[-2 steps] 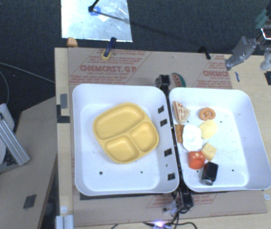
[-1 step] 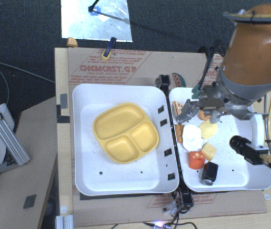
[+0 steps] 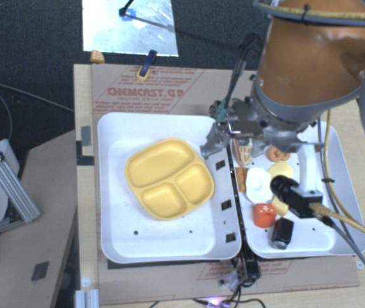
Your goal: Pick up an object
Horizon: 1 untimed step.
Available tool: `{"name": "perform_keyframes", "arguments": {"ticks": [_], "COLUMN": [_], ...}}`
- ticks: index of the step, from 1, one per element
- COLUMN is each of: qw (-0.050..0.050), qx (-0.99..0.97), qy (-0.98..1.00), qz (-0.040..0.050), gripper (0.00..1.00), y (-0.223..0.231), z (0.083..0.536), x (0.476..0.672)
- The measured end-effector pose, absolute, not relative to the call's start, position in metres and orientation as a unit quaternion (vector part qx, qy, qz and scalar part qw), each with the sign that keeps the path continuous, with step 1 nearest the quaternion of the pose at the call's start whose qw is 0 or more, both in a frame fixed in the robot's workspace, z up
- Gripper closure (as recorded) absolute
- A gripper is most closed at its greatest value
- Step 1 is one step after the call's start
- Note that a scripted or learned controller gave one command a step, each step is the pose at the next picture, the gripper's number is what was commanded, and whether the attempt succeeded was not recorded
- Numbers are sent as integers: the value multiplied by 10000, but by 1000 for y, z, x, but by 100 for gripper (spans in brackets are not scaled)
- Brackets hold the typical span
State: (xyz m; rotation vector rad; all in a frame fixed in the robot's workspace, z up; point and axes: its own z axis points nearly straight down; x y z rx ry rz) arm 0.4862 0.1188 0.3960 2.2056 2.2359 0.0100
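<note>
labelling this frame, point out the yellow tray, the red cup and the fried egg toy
yellow tray (image 3: 169,178), camera view, middle divider ridge
red cup (image 3: 264,215), camera view, its side
fried egg toy (image 3: 257,183), camera view, the white

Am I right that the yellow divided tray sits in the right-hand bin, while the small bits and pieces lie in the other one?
Not quite: the camera view shows the yellow divided tray in the left bin. The small items, such as the red piece, lie in the right bin.
</note>
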Motion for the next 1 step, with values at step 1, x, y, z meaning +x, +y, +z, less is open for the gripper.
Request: {"name": "perform_keyframes", "arguments": {"ticks": [1], "qw": [12], "qx": [7051], "qy": [7091], "qz": [26], "gripper": [100], "y": [113], "z": [406], "x": [488]}}
